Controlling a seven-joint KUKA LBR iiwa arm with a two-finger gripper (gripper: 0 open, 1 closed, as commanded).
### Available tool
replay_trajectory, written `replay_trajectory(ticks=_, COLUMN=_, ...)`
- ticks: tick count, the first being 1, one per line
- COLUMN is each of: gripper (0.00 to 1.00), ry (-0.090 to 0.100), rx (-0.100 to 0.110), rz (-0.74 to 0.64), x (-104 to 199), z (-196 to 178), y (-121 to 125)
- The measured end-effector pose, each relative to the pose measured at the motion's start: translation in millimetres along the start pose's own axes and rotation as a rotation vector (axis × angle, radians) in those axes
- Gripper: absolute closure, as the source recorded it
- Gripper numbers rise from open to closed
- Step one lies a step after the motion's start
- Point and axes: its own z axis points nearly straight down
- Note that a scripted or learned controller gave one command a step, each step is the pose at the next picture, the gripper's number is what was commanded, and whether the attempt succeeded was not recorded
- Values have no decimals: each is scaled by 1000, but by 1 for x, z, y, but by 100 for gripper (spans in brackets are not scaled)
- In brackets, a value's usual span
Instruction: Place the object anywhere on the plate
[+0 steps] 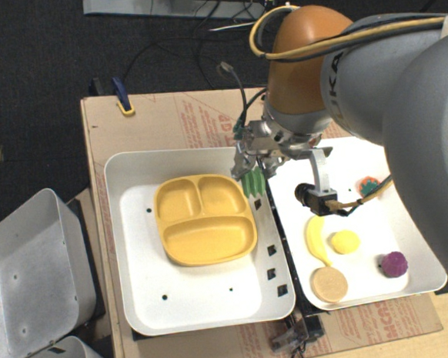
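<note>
With the claw (252,172) clenched on a green object (254,184) just off the yellow plate's (205,218) right rim, we're in the carry step. Next: shift left over a compartment, then let go.

I see open floor in the left bin (141,297) around the yellow plate (205,218); toy food (333,243) crowds the right bin (417,275).

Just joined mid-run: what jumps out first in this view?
The yellow divided plate lying in the left bin. At its upper right edge the gripper hangs with a green object between its fingers. The right bin holds a banana, a lemon and a purple piece.
</note>
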Motion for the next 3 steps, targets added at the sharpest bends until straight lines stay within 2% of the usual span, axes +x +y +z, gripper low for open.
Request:
replay_trajectory(ticks=2, gripper=100, ry=0, rx=-3, rz=-1, x=112, z=-23, y=-22)
replay_trajectory(ticks=3, gripper=0, ry=-1, rx=-3, rz=5, x=109, z=-22, y=-21)
